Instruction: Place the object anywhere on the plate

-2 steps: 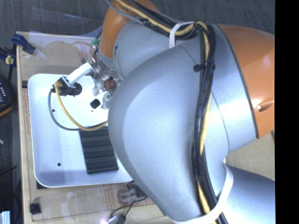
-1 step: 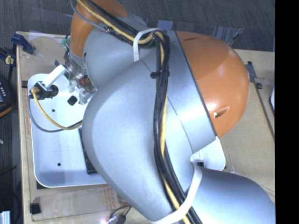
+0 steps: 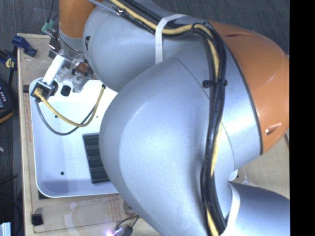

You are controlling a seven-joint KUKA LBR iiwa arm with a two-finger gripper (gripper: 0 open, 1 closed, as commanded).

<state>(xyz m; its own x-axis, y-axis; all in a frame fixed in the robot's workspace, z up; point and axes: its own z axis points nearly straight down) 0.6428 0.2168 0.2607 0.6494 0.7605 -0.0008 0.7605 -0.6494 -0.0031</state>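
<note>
A dark grey ribbed rectangular object [image 3: 95,157] lies flat on the floor of the white bin [image 3: 54,181], and the arm's big grey link hides its right side. My gripper [image 3: 74,80] hangs over the bin's far left part, well above and to the left of the ribbed object. Nothing can be seen held in it. The arm's bulk covers the rest of the bench to the right.
The grey and orange arm [image 3: 197,122] blocks most of the scene. A blue clamp [image 3: 22,44] sits on the wooden bench corner at the upper left. A small black block [image 3: 37,219] lies on the bench in front of the bin. A tiny dark speck [image 3: 62,173] marks the bin floor.
</note>
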